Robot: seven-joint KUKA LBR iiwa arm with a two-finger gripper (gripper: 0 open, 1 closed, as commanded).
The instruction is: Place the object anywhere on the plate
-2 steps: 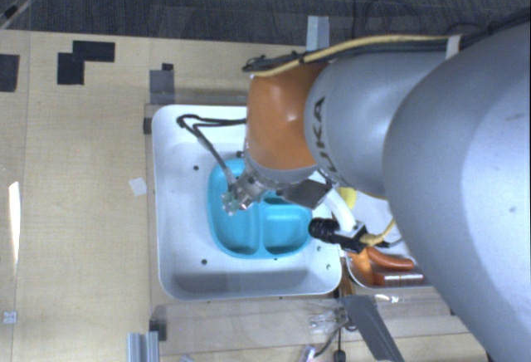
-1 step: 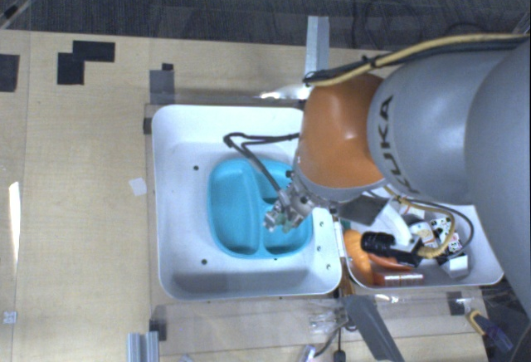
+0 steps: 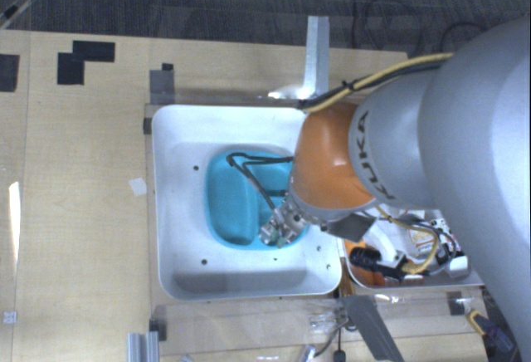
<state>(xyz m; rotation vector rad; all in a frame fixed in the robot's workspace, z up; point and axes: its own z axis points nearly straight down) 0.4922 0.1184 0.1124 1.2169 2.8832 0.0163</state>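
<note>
Gripper (image 3: pixel 280 229) hangs low over the plate (image 3: pixel 235 204), at its right edge, in the left bin (image 3: pixel 178 211); whether it grips anything cannot be told. Object is not identifiable; clutter (image 3: pixel 398 256) lies in the right bin. Judgement: placing step is in hand. Next move calls for a release over the plate, then a straight lift.

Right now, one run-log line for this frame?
arm: over left bin | gripper: at plate right edge | grasp: unclear | right bin: mixed items
</note>
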